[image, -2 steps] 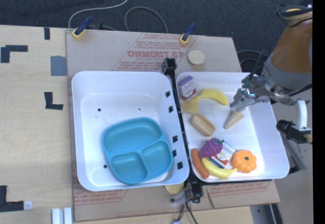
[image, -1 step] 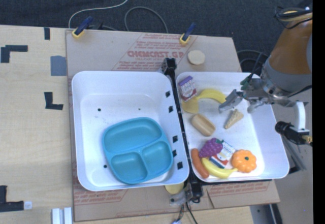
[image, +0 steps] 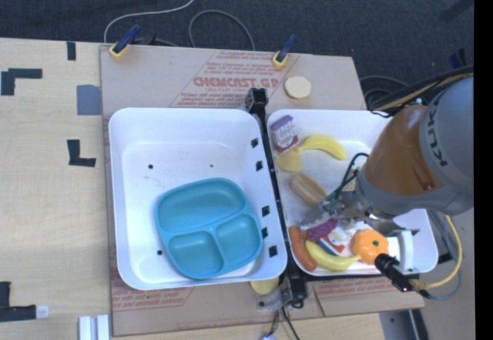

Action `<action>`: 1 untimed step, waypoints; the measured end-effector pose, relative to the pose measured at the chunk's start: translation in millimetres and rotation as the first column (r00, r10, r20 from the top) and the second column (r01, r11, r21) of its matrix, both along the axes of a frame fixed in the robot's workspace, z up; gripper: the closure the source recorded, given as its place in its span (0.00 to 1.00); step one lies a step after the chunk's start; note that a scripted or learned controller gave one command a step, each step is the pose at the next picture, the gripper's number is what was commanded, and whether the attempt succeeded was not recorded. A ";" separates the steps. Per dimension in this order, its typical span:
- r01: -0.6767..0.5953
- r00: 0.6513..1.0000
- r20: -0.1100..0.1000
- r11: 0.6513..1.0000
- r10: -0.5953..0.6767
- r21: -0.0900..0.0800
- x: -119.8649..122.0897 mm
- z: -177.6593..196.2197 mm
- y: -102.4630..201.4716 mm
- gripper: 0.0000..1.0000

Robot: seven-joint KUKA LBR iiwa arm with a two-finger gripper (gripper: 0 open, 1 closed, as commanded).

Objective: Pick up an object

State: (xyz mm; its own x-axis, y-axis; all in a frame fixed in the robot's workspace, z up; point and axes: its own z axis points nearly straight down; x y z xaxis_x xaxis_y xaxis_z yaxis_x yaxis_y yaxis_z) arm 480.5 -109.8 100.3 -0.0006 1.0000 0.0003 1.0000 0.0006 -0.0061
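the arm reached into the right bin [image: 400, 121] from the right. the gripper [image: 333, 211] sat low over a heap of toy food; whether its claw was open or closed could not be told. an orange [image: 368, 244] and a banana [image: 333, 257] lay just beside it. a blue tray [image: 209, 227] rested in the left bin [image: 139, 130].
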 end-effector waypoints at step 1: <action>0.001 1.000 0.009 1.000 -0.001 -0.002 4.4 16.8 -1.8 1.00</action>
